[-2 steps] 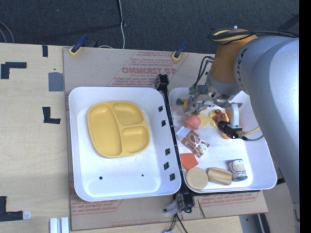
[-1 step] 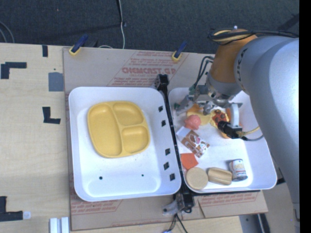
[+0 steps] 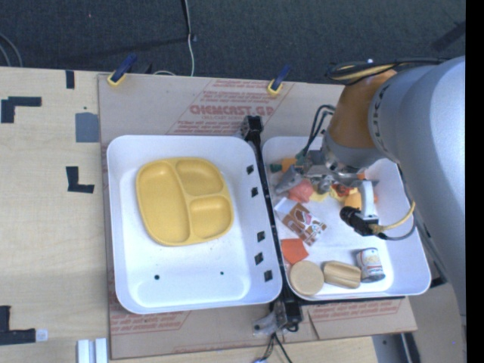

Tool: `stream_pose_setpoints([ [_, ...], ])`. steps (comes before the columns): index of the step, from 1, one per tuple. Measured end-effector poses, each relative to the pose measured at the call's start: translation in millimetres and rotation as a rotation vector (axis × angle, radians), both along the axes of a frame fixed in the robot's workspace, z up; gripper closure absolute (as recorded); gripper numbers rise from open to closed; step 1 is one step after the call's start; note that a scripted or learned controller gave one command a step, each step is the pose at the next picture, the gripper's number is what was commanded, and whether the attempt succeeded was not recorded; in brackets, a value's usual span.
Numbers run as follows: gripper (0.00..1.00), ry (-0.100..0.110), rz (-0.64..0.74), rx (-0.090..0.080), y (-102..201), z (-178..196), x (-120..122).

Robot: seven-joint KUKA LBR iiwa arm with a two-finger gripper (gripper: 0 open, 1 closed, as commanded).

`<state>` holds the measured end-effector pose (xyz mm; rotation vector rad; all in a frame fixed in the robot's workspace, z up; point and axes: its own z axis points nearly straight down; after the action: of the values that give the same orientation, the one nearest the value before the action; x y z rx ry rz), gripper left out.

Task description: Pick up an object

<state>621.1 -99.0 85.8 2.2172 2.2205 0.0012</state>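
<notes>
The hand (image 3: 302, 174) hung over the right white bin (image 3: 401, 278), right of the frame's centre; whether it was clenched or released could not be told. Just below it lay a flat reddish-orange toy piece (image 3: 301, 191), probably light, stiff plastic and slippery, best pinched across its narrow edges.

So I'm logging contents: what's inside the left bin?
The left bin holds a yellow divided plate, lying flat in its upper half, with nothing in its three compartments. Whatever lies beneath the plate is covered.
</notes>
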Motion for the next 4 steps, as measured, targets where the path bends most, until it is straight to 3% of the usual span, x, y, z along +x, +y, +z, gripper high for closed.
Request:
stream_pose_setpoints([
  [1,0.0,0.02,0.001,0.003,-2.1,-0.9,44.9],
  [2,0.0,0.006,0.0,0.001,-2.0,-2.1,39.0],
  [3,1.0,0.02,0.001,0.004,-1.2,6.7,36.9],
  [4,0.0,0.021,0.001,0.001,-2.9,6.6,36.6],
])
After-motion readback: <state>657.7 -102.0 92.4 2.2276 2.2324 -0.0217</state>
